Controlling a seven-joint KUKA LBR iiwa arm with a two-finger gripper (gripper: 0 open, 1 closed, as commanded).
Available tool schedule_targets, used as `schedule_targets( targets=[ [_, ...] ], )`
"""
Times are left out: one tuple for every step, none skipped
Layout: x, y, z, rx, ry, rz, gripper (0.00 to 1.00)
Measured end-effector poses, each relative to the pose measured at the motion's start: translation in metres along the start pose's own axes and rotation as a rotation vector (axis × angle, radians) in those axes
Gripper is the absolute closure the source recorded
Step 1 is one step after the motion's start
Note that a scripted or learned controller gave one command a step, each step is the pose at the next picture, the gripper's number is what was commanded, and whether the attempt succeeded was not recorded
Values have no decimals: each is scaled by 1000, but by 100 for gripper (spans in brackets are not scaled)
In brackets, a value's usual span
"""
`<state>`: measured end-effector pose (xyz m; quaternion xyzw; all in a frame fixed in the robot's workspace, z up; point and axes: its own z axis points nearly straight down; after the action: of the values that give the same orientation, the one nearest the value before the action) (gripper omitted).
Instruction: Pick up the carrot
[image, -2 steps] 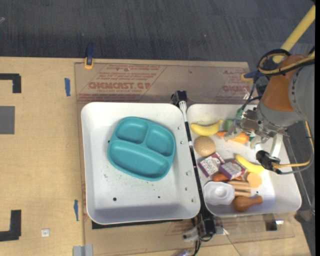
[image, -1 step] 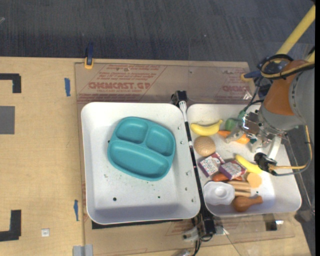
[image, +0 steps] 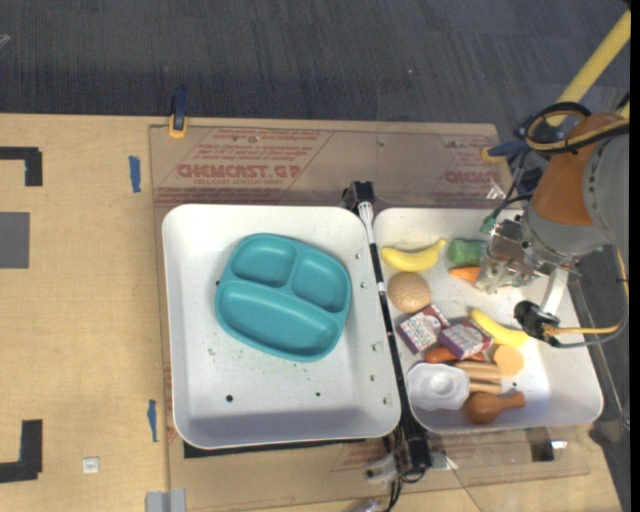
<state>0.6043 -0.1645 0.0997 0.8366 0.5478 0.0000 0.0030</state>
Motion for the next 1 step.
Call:
schedule_targets(
  targets=[
    [0, 0, 1, 2, -1, 0, 0]
  ],
)
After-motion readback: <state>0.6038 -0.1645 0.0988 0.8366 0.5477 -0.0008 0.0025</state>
